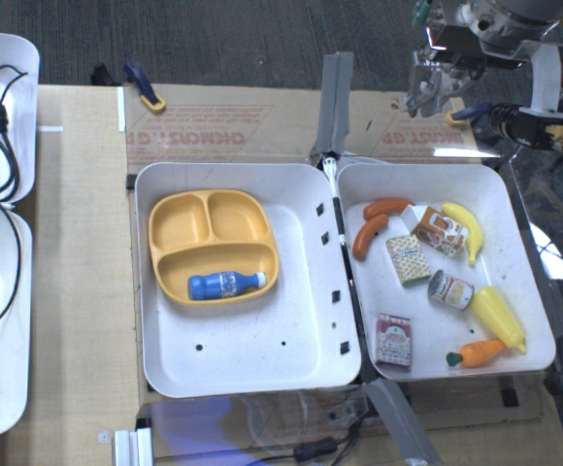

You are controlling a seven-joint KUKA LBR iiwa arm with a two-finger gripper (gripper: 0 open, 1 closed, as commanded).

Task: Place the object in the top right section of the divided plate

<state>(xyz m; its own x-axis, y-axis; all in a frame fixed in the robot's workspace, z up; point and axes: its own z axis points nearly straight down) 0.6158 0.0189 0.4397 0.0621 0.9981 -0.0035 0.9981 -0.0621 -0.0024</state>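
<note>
Pincer: the pincer (427, 100) is seen raised above the far edge of the right bin (520, 212), over the cardboard at the back of the counter (78, 260); nothing is seen between its tips, and whether it is wide or narrow cannot be told.
Divided plate: a yellow divided plate (214, 246) with 3 sections is set in the far left part of the left bin (252, 357); the 2 small sections lie on its far side, the long one on the near side.
Target section: the top right section (237, 218) is seen bare.
Bottle: a small blue bottle (223, 284) with a white cap is lying on its side in the long near section, cap toward the right.
Task's thing: which object is meant is not stated; the bottle is judged the likeliest, since it is already on the plate yet in the wrong section.
Handling: the bottle is judged light, stiff and smooth, so it may roll or slip; a hold across the middle of its body, at right angles to its length, is advised.
Right bin contents: 2 sausages (371, 223), a banana (466, 229), 3 small cartons, a tin can (450, 290), a yellow squash-like toy and a carrot (478, 353) are lying there.
Progress: nothing is yet placed in the target.
</note>
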